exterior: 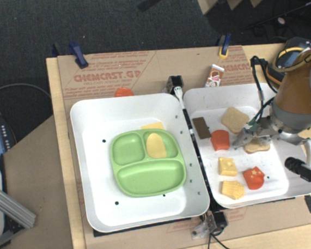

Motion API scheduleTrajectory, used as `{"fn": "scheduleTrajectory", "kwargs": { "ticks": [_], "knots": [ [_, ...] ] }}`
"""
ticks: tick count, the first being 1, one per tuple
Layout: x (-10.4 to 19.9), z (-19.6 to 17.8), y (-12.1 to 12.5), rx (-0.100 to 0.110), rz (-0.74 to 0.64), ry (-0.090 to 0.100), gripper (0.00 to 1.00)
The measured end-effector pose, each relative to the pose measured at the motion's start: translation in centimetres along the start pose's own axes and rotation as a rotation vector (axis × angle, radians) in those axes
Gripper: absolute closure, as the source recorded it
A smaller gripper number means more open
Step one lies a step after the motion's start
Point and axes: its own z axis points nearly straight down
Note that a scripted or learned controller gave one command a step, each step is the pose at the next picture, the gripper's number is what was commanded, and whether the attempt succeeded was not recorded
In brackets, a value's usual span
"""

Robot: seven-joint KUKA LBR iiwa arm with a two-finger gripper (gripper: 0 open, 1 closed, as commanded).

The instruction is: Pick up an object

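The right bin [293, 190] holds several toy foods: a tan bread slice [235, 119], a dark brown block [201, 127], a red cylinder [220, 140], two yellow pieces [227, 166] [232, 189] and a red strawberry-like piece [253, 178]. My gripper [253, 137] hangs low in this bin, just right of the red cylinder and below the bread slice. A small tan piece [258, 147] lies directly under it, partly hidden by the gripper. I cannot make out whether it touches that piece.
The left bin [93, 154] carries a green divided plate [148, 165] with a yellow piece [155, 145] in its upper right compartment. A small carton [214, 76] lies behind the right bin. Blue clamps [77, 53] [224, 44] stand on the board's far edge.
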Motion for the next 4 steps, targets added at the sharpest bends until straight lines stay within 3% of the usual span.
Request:
{"fn": "scheduleTrajectory", "kwargs": {
  "ticks": [1,2,3,4],
  "knots": [
    [0.0,-1.0,0.1,-0.004,0.0,-0.002,1.0],
    [0.0,-1.0,0.0,-0.003,0.0,-0.001,0.0],
    [-0.1,-2.0,0.1,-0.006,0.0,-0.003,1.0],
    [-0.1,-2.0,0.1,-0.005,0.0,-0.003,0.0]
  ]
}}
